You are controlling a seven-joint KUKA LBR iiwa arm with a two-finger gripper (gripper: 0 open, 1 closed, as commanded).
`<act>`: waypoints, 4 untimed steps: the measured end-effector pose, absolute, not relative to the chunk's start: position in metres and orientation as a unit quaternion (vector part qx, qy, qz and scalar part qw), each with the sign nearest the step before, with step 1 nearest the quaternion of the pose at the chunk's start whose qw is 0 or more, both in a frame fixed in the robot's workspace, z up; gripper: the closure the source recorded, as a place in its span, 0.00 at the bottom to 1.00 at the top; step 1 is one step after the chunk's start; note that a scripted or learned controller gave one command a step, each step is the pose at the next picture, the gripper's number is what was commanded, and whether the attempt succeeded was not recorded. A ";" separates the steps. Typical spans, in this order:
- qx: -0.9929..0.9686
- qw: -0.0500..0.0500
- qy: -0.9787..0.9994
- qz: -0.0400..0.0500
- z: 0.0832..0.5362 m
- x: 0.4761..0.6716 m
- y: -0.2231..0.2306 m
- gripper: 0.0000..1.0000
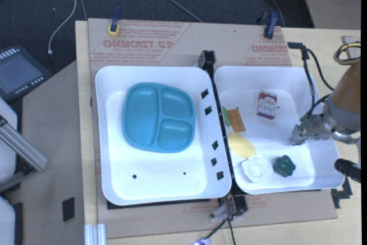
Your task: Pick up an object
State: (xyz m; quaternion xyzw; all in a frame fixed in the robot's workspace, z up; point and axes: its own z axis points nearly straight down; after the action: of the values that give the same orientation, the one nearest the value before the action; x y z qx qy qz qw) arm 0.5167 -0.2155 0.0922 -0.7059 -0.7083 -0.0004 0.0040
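A grey robot arm's gripper [299, 136] hangs low at the right bin's [298, 74] edge, near a dark green lump [283, 166]; a blue sectioned plastic tray [159, 117] lies in the left bin [109, 123].

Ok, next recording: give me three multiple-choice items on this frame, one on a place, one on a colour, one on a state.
1. Where does the blue divided plate lie?
A. in the left bin
B. in the right bin
C. on the cardboard outside the bins

2. What colour is the small lump near the right bin's front edge?
A. red
B. dark green
C. orange

3. Where is the gripper?
A. over the plate
B. low at the right bin's right side, with nothing seen between its fingers
C. lifting the yellow piece

Answers:
1 A: the plate fills the middle of the left bin.
2 B: it is dark green, beside a white cup.
3 B: the yellow piece lies apart from it, on the bin floor.
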 end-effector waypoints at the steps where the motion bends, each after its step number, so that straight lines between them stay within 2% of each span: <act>1: -0.706 -0.002 -0.708 -0.001 0.150 0.521 -0.207 1.00; 2: -0.707 -0.001 -0.708 0.000 0.198 0.515 -0.213 1.00; 3: -0.706 -0.001 -0.708 0.000 0.223 0.516 -0.214 1.00; 4: -0.705 0.002 -0.709 0.000 0.224 0.525 -0.171 1.00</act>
State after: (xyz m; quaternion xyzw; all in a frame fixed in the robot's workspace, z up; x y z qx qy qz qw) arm 0.5252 -0.1707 0.2236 -0.7048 -0.7094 -0.0002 0.0021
